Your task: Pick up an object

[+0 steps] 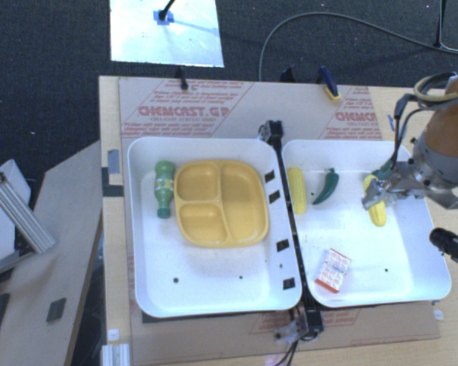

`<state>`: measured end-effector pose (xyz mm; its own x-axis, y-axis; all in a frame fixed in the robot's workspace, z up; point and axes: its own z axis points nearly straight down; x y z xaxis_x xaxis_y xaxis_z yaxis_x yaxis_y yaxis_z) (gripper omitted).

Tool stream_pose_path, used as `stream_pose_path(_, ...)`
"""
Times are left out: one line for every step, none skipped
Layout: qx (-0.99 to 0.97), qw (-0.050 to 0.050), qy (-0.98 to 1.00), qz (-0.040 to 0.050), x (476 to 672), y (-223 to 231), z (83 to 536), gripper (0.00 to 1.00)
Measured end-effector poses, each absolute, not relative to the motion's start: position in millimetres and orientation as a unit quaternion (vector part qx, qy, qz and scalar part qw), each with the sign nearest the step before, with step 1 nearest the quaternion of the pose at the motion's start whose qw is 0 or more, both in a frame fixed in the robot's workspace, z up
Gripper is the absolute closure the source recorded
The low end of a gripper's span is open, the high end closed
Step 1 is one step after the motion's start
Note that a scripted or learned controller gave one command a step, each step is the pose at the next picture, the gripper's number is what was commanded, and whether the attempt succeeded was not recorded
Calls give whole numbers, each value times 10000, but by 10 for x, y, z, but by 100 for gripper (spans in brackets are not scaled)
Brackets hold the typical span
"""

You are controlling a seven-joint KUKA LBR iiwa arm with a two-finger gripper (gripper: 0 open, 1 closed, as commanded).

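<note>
Where jaws [375, 195] hover, yellow corn piece [376, 208] directly beneath, right bin [411, 280].

My arm reaches in from the right, orange band above the wrist, bent low over the right-hand bin. My gripper [378, 196] points down and leftward; its tip looks blurred, perhaps pressed close to something.

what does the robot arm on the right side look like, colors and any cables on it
The arm is grey metal with a rounded orange band above the wrist. Thin looped cables, pale and dark, run along its upper part. The gripper at its end is a small grey metal piece, and a dark rounded part sticks out lower down near the bin's right edge.
</note>
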<state>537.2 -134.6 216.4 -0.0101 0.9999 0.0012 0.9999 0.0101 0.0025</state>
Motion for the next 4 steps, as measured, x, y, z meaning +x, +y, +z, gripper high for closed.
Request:
stream_pose_path(7033, 2, 7109, 14, 5561, -829, 2078, 100)
stream_pose_path(7034, 3, 7108, 15, 5720, -326, 2007, 100)
stream_pose_path(7035, 8, 7107, 17, 5951, 209, 1980, 100)
stream_pose_path(7033, 1, 7109, 18, 6095, 709, 1950, 100)
